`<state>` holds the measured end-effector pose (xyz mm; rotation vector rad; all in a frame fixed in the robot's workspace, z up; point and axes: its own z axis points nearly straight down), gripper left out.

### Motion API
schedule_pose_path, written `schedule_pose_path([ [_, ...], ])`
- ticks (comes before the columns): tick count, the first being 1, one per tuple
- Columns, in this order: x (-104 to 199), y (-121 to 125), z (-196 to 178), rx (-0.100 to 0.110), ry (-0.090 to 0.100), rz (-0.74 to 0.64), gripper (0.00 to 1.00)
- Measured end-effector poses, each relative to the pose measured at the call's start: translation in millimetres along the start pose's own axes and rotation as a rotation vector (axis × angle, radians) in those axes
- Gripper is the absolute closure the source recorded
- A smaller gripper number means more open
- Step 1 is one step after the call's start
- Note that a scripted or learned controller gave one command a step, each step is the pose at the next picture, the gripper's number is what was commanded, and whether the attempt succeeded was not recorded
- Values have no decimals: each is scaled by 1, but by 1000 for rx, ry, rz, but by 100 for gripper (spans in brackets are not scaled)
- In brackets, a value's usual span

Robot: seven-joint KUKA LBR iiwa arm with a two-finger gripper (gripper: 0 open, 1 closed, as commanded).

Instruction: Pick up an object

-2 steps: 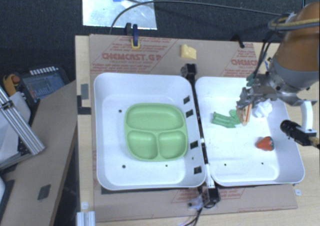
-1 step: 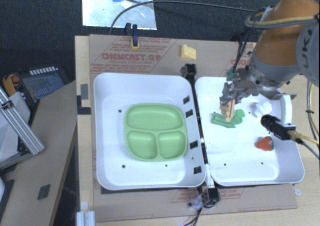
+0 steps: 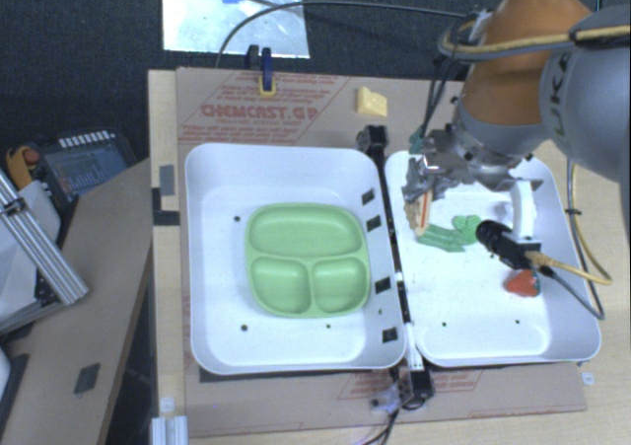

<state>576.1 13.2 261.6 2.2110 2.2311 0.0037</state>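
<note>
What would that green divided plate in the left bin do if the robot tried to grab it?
The green divided plate looks like moulded plastic, so probably stiff and light for its size. It lies flat on the left bin, so it shouldn't roll or tip. Its low, smooth rim may be slippery and hard for the gripper to pinch.

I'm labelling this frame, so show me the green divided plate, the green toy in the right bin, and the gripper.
green divided plate (image 3: 306,258), camera view, central ridge.
green toy (image 3: 449,234), camera view, its middle.
gripper (image 3: 421,204), camera view, between its fingertips.
</note>
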Motion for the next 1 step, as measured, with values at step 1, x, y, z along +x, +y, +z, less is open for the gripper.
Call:
schedule_pose_path([
  [1,45,11,18,1,0,0,100],
])
